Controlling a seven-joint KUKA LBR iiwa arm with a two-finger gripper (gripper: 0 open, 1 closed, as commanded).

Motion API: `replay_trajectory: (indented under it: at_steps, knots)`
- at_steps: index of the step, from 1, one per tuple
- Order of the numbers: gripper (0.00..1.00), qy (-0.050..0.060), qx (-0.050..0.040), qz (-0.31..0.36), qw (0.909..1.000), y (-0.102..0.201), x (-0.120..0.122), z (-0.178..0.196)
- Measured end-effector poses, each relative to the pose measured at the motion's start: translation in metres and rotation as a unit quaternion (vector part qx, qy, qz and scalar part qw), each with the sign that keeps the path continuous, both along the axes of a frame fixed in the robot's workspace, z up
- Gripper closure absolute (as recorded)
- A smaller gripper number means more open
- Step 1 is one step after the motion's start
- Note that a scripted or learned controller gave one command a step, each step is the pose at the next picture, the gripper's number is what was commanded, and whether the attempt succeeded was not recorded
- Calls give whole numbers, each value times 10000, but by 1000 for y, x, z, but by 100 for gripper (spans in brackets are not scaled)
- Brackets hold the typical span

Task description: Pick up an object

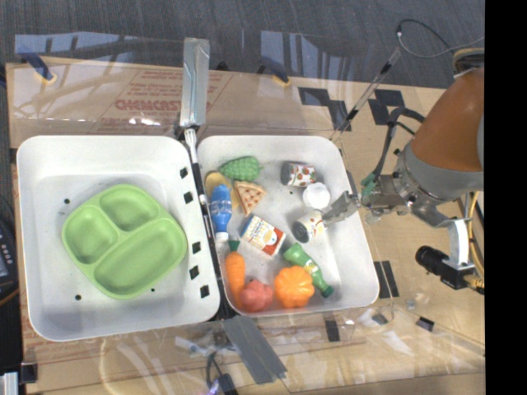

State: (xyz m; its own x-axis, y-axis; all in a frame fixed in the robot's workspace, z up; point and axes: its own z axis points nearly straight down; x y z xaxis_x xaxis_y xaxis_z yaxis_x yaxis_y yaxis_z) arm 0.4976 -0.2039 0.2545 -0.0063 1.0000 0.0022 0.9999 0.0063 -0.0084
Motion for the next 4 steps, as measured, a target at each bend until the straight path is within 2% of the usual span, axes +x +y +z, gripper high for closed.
replay_trajectory:
  at_steps: [1, 2, 3, 4]
  knots:
    - [0, 17, -4, -579, 9983, 70, 41, -84]
    - [100, 45, 0, -566, 9984, 70, 40, -76]
    - [0, 45, -2, -564, 9984, 70, 40, -76]
    - [0, 2, -19, -1309, 9914, 151, 55, -66]
